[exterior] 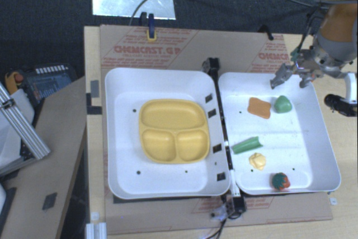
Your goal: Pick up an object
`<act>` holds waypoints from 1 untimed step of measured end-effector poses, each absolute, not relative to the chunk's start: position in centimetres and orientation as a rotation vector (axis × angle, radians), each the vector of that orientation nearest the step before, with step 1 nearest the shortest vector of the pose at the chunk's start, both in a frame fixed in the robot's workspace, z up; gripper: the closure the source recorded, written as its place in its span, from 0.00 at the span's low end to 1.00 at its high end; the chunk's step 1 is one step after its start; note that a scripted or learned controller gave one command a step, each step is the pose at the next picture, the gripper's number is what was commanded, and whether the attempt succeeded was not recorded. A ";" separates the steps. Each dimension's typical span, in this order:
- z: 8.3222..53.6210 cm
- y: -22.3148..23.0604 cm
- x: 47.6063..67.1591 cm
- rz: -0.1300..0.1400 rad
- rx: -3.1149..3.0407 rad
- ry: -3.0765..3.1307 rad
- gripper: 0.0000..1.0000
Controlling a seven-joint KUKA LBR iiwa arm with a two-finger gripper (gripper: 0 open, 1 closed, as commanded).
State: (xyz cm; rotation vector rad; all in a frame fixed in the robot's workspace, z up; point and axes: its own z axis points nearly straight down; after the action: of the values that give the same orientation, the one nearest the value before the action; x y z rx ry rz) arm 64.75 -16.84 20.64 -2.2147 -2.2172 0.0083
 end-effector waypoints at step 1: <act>21.3 -16.8 65.0 -0.001 -2.219 -2.226 0.00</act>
State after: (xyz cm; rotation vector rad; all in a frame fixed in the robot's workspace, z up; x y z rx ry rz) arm 65.01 -16.82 21.29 -2.2188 -2.2261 -0.0013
